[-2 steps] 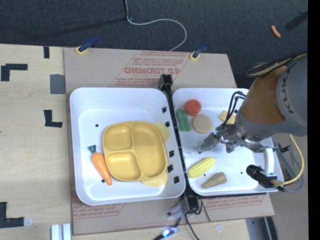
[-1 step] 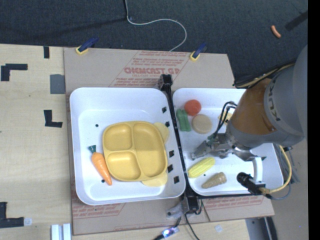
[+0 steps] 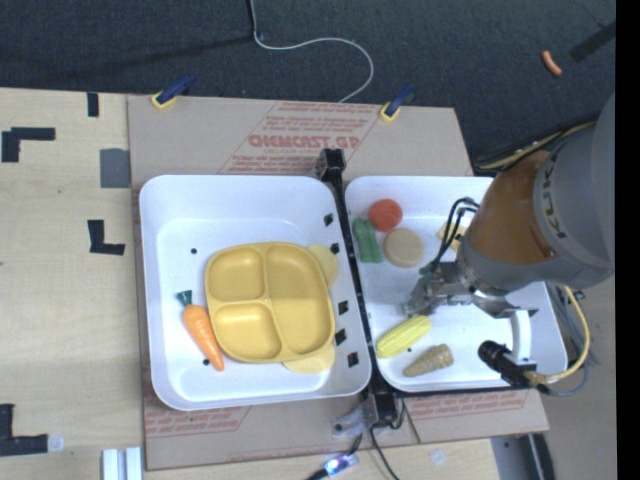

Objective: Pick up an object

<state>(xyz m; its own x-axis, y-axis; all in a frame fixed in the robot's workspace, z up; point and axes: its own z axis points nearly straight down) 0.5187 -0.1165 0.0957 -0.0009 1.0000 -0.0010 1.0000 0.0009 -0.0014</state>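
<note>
Yellow corn cob (image 3: 403,336) lies at 7 o'clock in the right bin (image 3: 555,363), just below the jaws (image 3: 432,293), whose state I cannot tell. Descending off-centre could nudge the cob toward the cone-shaped piece (image 3: 427,360) beside it.

The arm (image 3: 585,203) is a thick, rounded body of smooth grey metal with a matte sheen. Above the wrist runs a broad orange band (image 3: 505,218), glossy and slightly darker at its edges. A thin black cable (image 3: 458,213) loops out beside the band, with a small yellow piece near it. Below the band sits a grey ring, and from it the gripper (image 3: 428,293) sticks out as a small dark metal assembly with grey parts. A yellowish cable (image 3: 578,338) curves along the lower side, near a black cylindrical fitting (image 3: 505,361).
</note>
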